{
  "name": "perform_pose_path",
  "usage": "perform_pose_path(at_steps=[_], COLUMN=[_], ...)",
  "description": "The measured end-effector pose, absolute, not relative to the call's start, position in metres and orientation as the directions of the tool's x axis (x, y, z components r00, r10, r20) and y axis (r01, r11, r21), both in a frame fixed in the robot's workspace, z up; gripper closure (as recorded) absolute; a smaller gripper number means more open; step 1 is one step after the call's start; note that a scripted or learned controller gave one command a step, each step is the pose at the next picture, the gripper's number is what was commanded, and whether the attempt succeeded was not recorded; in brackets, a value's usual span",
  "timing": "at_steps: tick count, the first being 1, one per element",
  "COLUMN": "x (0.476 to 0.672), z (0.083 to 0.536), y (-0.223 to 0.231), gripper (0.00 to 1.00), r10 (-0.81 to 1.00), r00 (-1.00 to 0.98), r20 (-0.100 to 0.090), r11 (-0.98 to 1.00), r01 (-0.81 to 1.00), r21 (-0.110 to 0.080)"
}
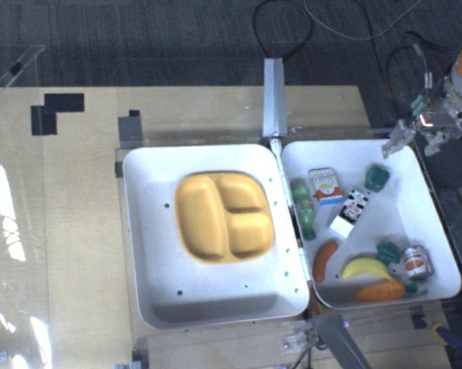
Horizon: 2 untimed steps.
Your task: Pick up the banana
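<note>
The yellow banana [366,268] lies in the near part of the right bin [434,206], curved side up, with an orange carrot [380,291] touching it just in front. My gripper [414,139] hovers over the far right corner of that bin, well away from the banana. Its fingers are spread open and hold nothing.
Around the banana lie a red sausage [325,260], a small can [414,262] and a teal toy [389,250]. Farther back are a green bottle [303,208], a small carton [324,186], a cow-patterned box [350,211] and a green block [377,177]. The left bin [149,247] holds a yellow divided tray [223,216].
</note>
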State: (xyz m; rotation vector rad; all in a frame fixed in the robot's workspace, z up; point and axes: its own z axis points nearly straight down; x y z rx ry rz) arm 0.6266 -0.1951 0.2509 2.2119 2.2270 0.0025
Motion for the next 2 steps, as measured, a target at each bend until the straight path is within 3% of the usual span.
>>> perform_pose_path(at_steps=[1,2], x=[0.560,0.520], z=[0.160,0.119], y=[-0.205,-0.159], gripper=[0.00,0.00], r10=[0.996,0.999], r00=[-0.085,-0.041], r20=[-0.001,0.000], r11=[0.085,0.041], r01=[0.996,0.999], r21=[0.002,0.002])
